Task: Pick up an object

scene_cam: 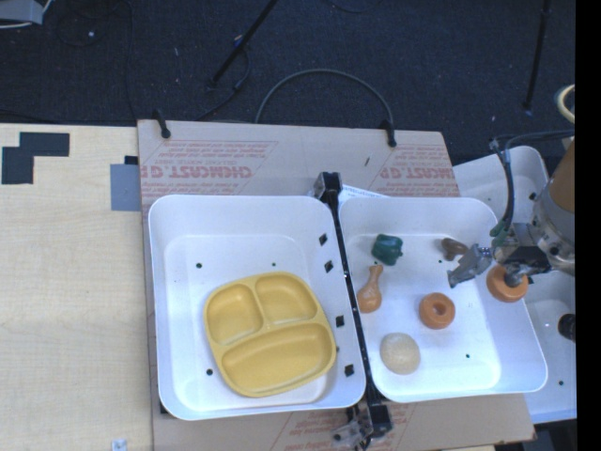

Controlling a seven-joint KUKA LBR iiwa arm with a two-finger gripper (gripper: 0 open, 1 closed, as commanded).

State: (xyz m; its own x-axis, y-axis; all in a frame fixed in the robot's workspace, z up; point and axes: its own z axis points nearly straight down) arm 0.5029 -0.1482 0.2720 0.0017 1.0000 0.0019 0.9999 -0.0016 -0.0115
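Note:
My gripper (490,269) hangs low over the right edge of the right bin (470,376), open. Its grey finger (463,272) points down-left and its dark finger sits near the bin's right wall. An orange round piece (507,287) lies against that wall just below the dark finger; nothing is clamped between the fingers. A small brown object (454,247) lies just up-left of the grey finger. Further left are an orange ring (437,310), a pale ball (400,353), a tan pin-shaped toy (370,290) and a dark green lump (387,248).
The left bin (178,252) holds a yellow divided tray (270,333). A black divider (342,280) separates the two bins. Cardboard (282,163) lies under both, and the arm's cables and wrist crowd the right side.

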